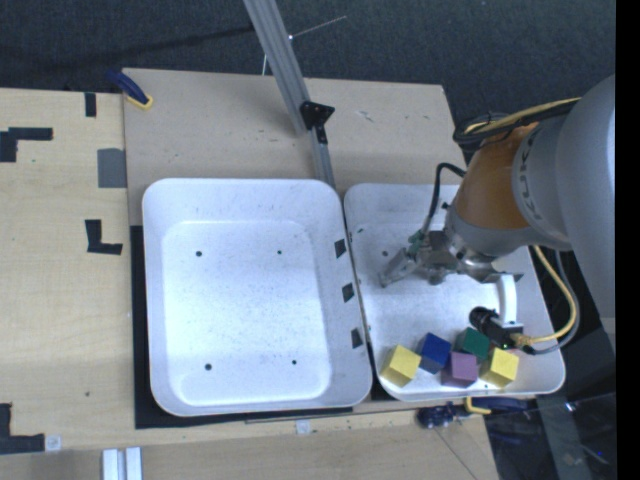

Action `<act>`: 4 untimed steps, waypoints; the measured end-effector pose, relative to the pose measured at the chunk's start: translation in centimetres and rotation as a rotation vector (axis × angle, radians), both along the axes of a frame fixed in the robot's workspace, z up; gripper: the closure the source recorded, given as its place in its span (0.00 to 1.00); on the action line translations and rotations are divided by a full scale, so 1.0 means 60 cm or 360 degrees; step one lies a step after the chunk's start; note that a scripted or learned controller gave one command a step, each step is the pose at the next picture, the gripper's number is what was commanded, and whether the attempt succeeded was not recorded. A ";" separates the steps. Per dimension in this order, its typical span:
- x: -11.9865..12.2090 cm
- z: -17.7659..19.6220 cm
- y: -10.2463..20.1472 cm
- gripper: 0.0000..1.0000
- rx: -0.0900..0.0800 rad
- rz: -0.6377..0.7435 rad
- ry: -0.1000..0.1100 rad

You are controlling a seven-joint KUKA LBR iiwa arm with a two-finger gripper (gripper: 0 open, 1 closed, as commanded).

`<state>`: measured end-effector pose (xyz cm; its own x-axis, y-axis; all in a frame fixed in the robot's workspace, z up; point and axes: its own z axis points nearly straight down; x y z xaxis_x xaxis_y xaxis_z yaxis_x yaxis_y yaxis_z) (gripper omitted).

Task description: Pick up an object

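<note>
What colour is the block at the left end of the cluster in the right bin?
Yellow: the leftmost block in the right bin, seen in the camera view.

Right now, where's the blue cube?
The blue cube sits in the right bin, near its front edge, between the yellow cube on its left and the purple cube on its right, below the gripper.

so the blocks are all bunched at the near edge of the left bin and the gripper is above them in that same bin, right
Not quite: the blocks are bunched at the near edge of the right bin, not the left bin. The gripper is above them in that same bin, as the camera view shows.
</note>
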<state>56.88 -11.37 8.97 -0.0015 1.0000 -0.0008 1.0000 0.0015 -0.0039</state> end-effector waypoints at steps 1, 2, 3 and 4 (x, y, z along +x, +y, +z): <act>0.000 0.019 0.001 1.00 0.0003 0.0001 0.0000; -0.003 0.090 -0.004 1.00 0.0001 -0.0001 -0.0010; 0.016 0.182 -0.002 1.00 0.0000 0.0001 -0.0014; 0.017 0.225 -0.001 1.00 0.0001 0.0001 -0.0009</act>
